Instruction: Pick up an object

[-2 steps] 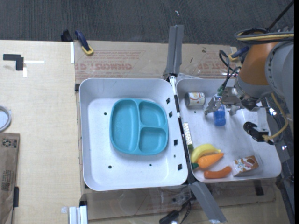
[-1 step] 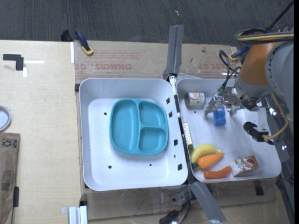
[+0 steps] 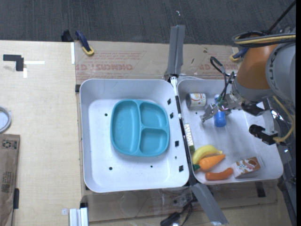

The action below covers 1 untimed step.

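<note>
Blue cylinder (image 3: 220, 118) stands in the right bin (image 3: 244, 147), clamped between the fingers of the gripper (image 3: 217, 111). Just left sits a can (image 3: 196, 100); banana (image 3: 205, 151) and carrot (image 3: 211, 162) lie nearer the front.

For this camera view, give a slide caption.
Arm's gripper over blue object in right bin; blue plate in left bin.
</note>
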Each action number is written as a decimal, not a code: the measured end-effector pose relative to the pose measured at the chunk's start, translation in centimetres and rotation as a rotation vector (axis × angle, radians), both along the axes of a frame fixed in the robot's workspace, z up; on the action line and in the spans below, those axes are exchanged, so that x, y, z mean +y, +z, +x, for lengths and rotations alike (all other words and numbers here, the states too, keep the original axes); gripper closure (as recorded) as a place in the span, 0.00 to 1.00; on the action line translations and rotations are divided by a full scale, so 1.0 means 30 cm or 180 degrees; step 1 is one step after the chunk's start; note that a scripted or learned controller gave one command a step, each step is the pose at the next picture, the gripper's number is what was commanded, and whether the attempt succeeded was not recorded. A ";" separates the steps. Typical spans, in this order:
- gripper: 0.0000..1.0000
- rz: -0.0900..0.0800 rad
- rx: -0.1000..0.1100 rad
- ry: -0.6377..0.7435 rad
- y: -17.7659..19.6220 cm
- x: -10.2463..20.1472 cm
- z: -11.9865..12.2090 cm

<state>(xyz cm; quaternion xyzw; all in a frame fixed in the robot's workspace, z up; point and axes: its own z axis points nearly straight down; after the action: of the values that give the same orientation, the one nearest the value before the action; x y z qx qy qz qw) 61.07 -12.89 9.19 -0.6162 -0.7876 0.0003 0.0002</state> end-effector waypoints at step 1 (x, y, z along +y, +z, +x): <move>1.00 -0.0002 -0.0003 -0.0011 0.031 -0.003 0.001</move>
<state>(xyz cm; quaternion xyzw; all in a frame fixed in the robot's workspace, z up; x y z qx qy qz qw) 61.09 -12.99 10.11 -0.6176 -0.7865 0.0003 -0.0003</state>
